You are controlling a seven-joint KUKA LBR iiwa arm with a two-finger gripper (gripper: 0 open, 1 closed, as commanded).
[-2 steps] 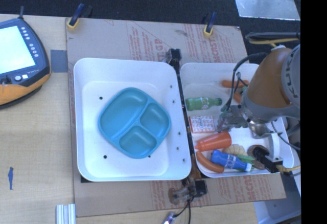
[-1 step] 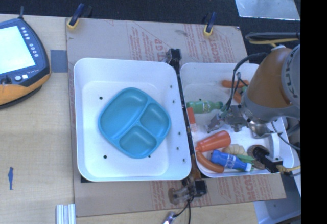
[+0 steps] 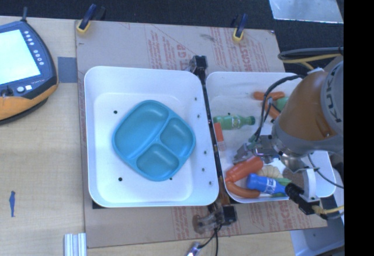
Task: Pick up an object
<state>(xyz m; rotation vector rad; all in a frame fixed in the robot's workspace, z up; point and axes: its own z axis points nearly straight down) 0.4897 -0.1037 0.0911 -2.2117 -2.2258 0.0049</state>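
Tool: we see the tool (image 3: 255, 149) low in the right bin (image 3: 234, 82), over the heap of toy food; we cannot tell how it is set or whether it has anything.
Arm: the arm (image 3: 310, 111) leans in from the right, its orange band covering the bin's far side, so we judge it is reaching down for a pick.
Targets: a red-orange piece (image 3: 245, 168), a blue piece (image 3: 261, 183) and a pale one (image 3: 270, 171) lie crowded at the near edge, just beside the tool.
Bottle: a green bottle (image 3: 235, 122) lies on its side, a little apart from the heap.
Left bin: the left bin (image 3: 96, 132) holds a blue divided plate (image 3: 153, 140), lying flat.
Risk: we think the crowding may spoil a clean grasp.
Desk: a tablet-like pendant (image 3: 23, 68) rests on the desk (image 3: 41, 190), well apart.
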